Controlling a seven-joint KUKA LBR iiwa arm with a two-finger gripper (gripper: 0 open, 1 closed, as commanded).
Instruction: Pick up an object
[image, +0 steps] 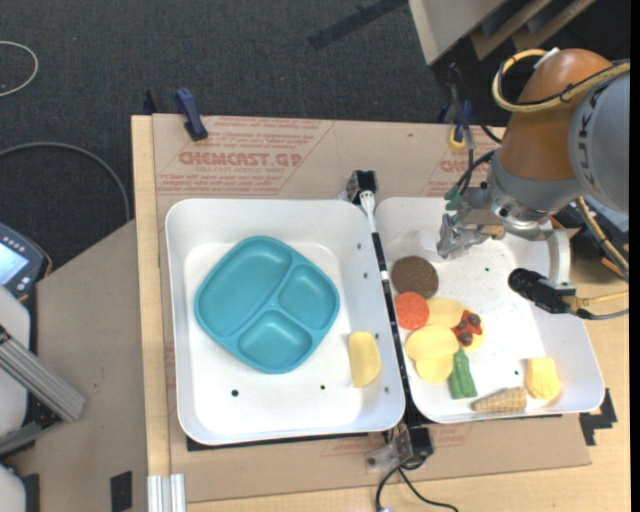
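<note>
A: What is the bench sitting on, and what is covering it?

B: A brown cardboard sheet (300, 150) with red print is lying under both shallow white plastic bins, and dark carpet is showing around it. The two-finger pincer (452, 240) is hanging over the far part of the right bin (580, 350); whether it is spread or pinched, I cannot tell.

A: What is lying nearest to it?

B: A flat round brown disc (413, 274) is resting just in front of it, slightly to its left. Past that, a smooth round red piece (411, 308) is touching glossy yellow rounded pieces (433, 342), with a small green upright piece (461, 376) against them.

A: And further off?

B: A ridged tan cone (500, 401) and a ribbed yellow lump (542, 378) are sitting at the near edge. Well to the left, in the other bin (185, 300), a teal three-compartment plastic plate (266, 303) is lying beside a curved yellow piece (363, 358).
</note>
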